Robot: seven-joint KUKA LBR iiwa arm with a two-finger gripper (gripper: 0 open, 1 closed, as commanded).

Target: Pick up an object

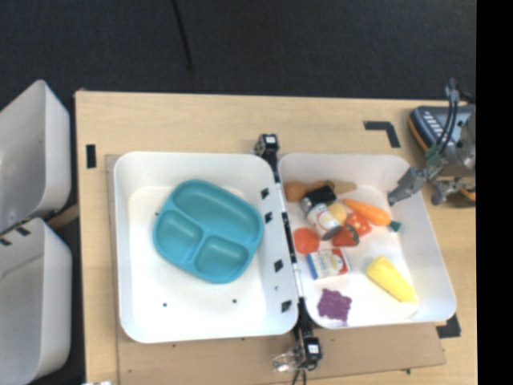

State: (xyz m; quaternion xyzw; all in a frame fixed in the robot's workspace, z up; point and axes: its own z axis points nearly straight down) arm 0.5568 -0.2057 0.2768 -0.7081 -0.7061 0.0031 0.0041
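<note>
Grey robot hand [403, 189] hovering at the right white bin's [425, 247] upper right rim, the arm running off the frame's right edge.
Whether it is open or closed is unreadable; nothing is showing between its fingers. A small orange plastic carrot [367, 211] is lying just left of it among crowded, overlapping toys.

No text, brand or number could be read anywhere. A small carton [327, 262] in the right bin [425, 239] carried a red, white and blue printed face, but its print was too blurred to make out. A little bottle [323, 212] beside it bore a pale label, equally unreadable. Black corner marks [383, 131] stood on the bench [192, 123], without lettering.
</note>
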